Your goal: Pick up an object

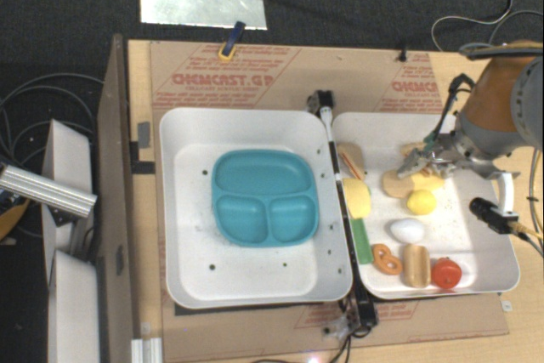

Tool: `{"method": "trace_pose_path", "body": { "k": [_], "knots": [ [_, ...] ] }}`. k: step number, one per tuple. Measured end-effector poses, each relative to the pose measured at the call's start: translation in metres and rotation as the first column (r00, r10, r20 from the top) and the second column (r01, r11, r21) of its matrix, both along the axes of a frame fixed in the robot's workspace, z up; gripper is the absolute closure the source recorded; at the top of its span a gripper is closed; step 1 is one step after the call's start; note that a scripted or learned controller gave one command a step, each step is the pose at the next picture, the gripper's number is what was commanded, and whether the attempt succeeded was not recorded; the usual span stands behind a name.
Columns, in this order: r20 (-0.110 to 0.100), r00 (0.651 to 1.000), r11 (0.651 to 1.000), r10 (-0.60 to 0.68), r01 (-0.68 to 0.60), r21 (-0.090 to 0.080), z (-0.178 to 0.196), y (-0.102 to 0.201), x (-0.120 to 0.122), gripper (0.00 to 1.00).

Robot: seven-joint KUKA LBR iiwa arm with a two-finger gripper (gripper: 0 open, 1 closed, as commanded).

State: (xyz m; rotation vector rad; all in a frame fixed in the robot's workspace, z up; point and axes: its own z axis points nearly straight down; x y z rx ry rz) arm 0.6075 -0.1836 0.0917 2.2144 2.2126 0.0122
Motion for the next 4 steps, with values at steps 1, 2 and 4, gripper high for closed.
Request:
{"method": "trace_pose_path", "body": {
  "k": [1, 2, 4],
  "knots": [
    [-0.005, 1.0, 1.0, 0.009, -0.009, 0.001, -0.006, 0.023, 0.061, 0.0],
    [-0.012, 1.0, 1.0, -0.004, 0.004, 0.0, 0.044, -0.018, -0.013, 0.0],
    [-0.009, 1.0, 1.0, 0.003, -0.003, 0.002, 0.004, 0.016, -0.036, 1.0]
  ]
}}
